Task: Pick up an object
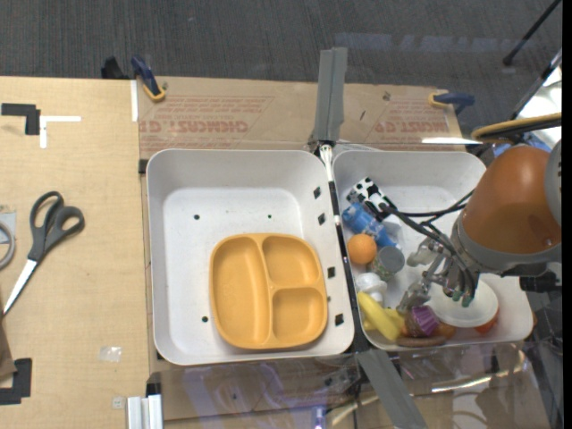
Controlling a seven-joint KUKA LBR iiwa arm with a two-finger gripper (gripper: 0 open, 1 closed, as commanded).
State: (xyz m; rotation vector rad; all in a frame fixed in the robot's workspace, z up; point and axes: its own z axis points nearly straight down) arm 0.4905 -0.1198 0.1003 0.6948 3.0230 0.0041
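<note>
While the claw (427, 286) hangs low in the right bin (420, 164), I cannot tell whether it is released or clenched. Just below it lies a purple object (423, 318), with a banana (379, 316) to its left. Best descend straight, centring on 1 item, clear of neighbours.

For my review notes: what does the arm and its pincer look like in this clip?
The arm shows a rounded, glossy orange band with a grey ring section beneath it. Black cables loop out from the wrist area. Below sits the pincer, a compact assembly of grey metal and thin linkages with small coloured wiring; finer detail is too small to make out.
</note>
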